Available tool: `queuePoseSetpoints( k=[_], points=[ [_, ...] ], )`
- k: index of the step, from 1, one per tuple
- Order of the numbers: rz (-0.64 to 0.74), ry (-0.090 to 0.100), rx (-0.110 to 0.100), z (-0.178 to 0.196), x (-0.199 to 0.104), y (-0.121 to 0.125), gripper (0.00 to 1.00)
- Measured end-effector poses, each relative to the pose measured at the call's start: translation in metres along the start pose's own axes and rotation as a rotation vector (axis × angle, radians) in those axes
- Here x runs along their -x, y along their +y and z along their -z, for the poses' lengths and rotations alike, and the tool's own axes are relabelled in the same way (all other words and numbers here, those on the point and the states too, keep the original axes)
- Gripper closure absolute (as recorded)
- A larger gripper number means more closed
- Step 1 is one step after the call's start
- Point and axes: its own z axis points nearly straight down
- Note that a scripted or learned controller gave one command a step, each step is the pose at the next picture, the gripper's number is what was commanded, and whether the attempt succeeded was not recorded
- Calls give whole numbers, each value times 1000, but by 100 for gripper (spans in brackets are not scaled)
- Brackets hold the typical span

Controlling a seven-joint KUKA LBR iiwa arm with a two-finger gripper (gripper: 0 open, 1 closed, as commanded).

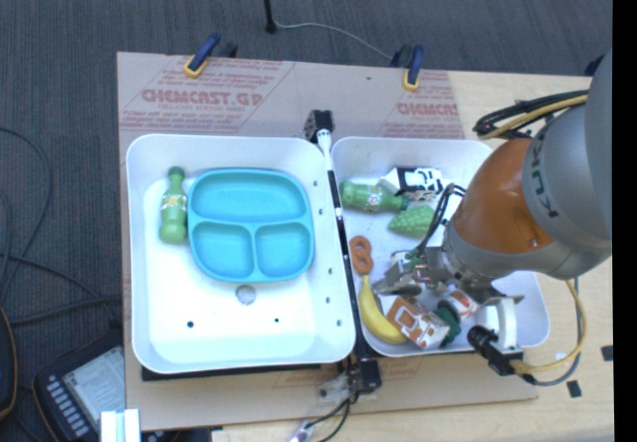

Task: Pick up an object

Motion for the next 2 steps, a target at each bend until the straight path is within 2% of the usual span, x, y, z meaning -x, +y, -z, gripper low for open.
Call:
queuePoseSetpoints(
  k=[1,2],
  points=[
    [-1,1,1,11,0,1,100],
    [2,2,-7,96,-42,85,100]
  ],
)
